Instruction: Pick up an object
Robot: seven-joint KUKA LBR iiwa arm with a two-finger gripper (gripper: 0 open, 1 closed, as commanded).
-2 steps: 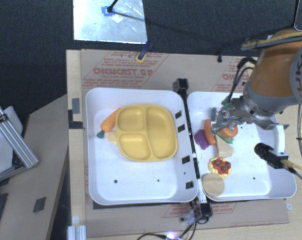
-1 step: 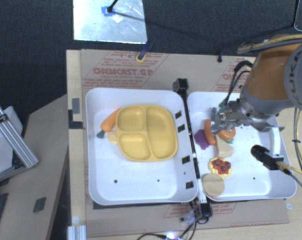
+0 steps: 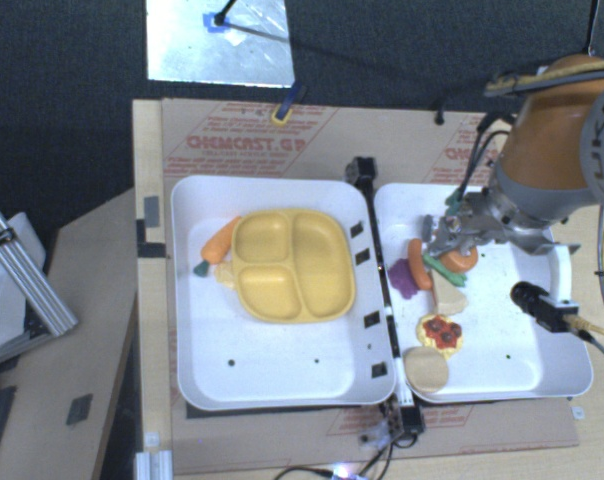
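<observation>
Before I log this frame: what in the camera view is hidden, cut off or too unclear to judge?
- Gripper: whether it holds anything is unclear; its own body and the arm cover the items beneath.
- Orange and green toy: partly covered by the gripper, so its shape is unclear.
- Carrot: its inner end is hidden behind the yellow tray.
- Arm: cut off at the right edge.

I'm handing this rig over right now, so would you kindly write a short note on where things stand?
Gripper: low in the right bin, over the toy food cluster; whether its fingers are open or shut cannot be told.
Right bin: orange and green toy right at the gripper, sausage, purple piece, pale wedge, small pizza, tan disc.
Left bin: yellow divided plate, with a carrot by its left edge.
Done: arm down at the cluster.
Left: nothing visibly lifted; confirm a grasp and raise.
</observation>
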